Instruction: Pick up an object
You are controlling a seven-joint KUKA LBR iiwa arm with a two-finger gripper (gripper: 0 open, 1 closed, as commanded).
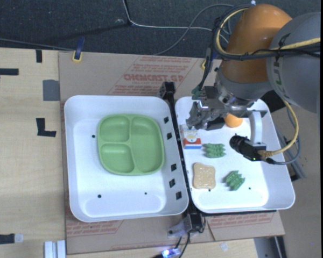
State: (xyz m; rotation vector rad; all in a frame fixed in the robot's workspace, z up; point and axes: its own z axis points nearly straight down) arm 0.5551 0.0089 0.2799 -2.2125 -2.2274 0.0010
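On the worktop (21,144), two shallow white bins side by side on brown cardboard. Left bin (81,198): one green divided plate (131,144) with three compartments, lying flat near the middle, open white floor all around it, most toward the front edge. Right bin (277,195): one toast-shaped slice (204,176), two green leafy pieces, the first (215,150) above and the second (234,180) lower right, one small red-white-blue carton (191,140) close to the left wall, one orange ball (233,121) partly hidden under the arm. Five small things in total, none touching another. Above the upper left part of the right bin, the hand (198,118), just over the carton; whether spread or pressed together, cannot tell, and nothing visible between the fingers. Free floor along the front and right edge of the right bin. Near the right bin's middle, a black cable piece (246,147) hanging from the arm.
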